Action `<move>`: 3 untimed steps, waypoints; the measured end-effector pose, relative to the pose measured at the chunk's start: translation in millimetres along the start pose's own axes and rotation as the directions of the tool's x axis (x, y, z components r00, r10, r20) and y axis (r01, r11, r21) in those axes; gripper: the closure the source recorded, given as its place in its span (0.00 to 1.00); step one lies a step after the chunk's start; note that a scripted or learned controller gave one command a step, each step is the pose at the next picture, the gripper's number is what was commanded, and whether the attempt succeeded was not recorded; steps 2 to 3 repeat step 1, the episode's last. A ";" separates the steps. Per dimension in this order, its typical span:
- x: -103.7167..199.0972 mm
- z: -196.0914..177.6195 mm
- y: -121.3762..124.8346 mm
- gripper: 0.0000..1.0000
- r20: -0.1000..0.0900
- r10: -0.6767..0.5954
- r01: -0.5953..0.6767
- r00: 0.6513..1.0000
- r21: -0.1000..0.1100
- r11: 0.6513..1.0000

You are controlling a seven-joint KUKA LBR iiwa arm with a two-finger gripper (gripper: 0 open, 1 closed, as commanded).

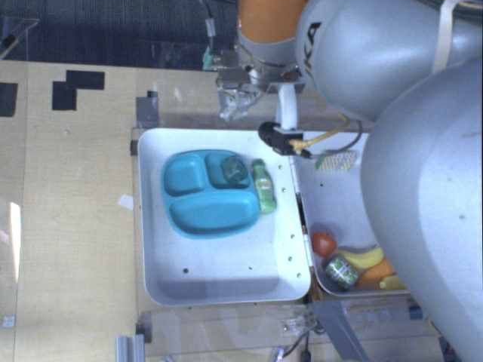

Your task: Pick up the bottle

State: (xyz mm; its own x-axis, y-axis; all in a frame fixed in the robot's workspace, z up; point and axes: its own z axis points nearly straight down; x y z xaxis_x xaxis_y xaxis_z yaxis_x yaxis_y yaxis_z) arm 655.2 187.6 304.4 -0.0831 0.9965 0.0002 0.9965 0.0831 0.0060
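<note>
A small green bottle point(263, 188) with a pale cap lies in the left white bin point(219, 285), lengthwise against the right edge of a blue divided plate point(207, 202). My gripper point(236, 104) hangs over the far rim of that bin, above and a little to the left of the bottle, well apart from it. Nothing shows in the gripper. The grey arm with its orange band point(275, 6) reaches in from the upper right.
A teal cup-like object point(234, 170) sits in the plate's upper right compartment. The right bin point(339, 202) holds a tomato point(324, 243), a can point(340, 271), a banana point(364, 258) and a pale speckled item point(336, 161). The arm's bulk covers much of that bin.
</note>
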 end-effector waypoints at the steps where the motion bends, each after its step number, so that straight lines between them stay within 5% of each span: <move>1: 23.1 -131.1 5.6 1.00 0.000 0.056 -0.056 0.998 0.000 0.998; 3: 23.1 -131.1 5.6 1.00 0.000 0.056 -0.056 0.998 0.000 0.998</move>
